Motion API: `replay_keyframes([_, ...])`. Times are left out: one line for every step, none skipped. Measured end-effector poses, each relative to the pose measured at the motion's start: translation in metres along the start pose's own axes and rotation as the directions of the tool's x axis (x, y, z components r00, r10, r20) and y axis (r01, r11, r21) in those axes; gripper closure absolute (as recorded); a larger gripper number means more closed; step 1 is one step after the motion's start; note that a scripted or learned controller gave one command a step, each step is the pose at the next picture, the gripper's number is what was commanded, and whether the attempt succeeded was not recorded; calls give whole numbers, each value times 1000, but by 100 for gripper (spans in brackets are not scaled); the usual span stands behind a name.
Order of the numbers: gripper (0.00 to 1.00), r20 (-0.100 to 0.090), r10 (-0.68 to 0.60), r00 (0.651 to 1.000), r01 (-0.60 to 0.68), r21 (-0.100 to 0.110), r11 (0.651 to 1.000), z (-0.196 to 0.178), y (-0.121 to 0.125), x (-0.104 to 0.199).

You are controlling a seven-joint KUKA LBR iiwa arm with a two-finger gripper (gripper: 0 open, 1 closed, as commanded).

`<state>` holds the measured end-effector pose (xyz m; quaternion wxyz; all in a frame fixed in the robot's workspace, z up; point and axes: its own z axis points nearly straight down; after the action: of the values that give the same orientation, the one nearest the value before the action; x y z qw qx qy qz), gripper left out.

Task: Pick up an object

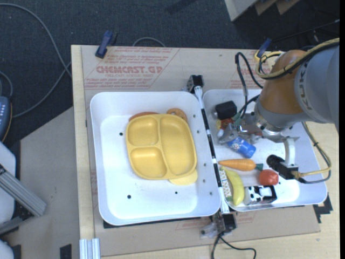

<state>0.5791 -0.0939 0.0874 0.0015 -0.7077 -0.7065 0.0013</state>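
The gripper [237, 129] sits low in the right bin [310, 196], over a blue object [240, 145] near its left wall; I cannot tell its state. The carrot [237, 165] lies close, so a crowded grab could slip.

1. I've got one fixed camera, mounted above the bench [135, 63], looking down at a slant.
2. It's far enough back that I see both white bins: left bin [108, 161], right bin [307, 193], plus dark floor [48, 15] around.
3. The arm [302, 85] comes in from my right edge.
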Motion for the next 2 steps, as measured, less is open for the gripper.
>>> replay_keyframes([0, -3, -4, 1000, 4, 14, 1000, -26, 79, -2])
replay_keyframes([0, 0, -1, 1000, 1, -2, 1000, 3, -7, -3])
